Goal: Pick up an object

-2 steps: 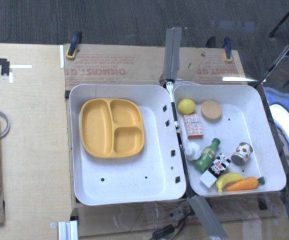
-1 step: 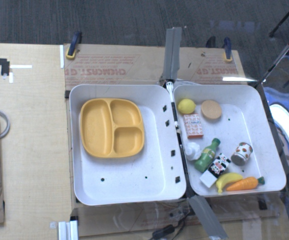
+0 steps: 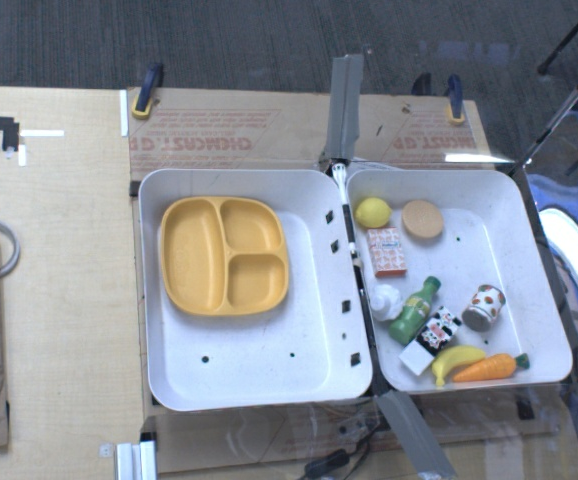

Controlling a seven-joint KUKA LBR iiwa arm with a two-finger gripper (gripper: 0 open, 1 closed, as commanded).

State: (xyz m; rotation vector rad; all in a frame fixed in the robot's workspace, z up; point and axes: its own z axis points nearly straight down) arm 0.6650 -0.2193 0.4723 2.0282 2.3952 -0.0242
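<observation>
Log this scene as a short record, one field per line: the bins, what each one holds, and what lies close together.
left bin: yellow divided plate, three compartments
right bin: eight small items
far end: lemon, round tan disc
middle: red-and-white box, green bottle, spotted cup on its side
near end: banana, carrot, cow-patterned carton
close together: banana and carrot side by side; bottle next to carton

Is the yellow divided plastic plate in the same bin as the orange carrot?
No, the yellow divided plastic plate lies in the left bin; the orange carrot lies in the right bin.
</observation>
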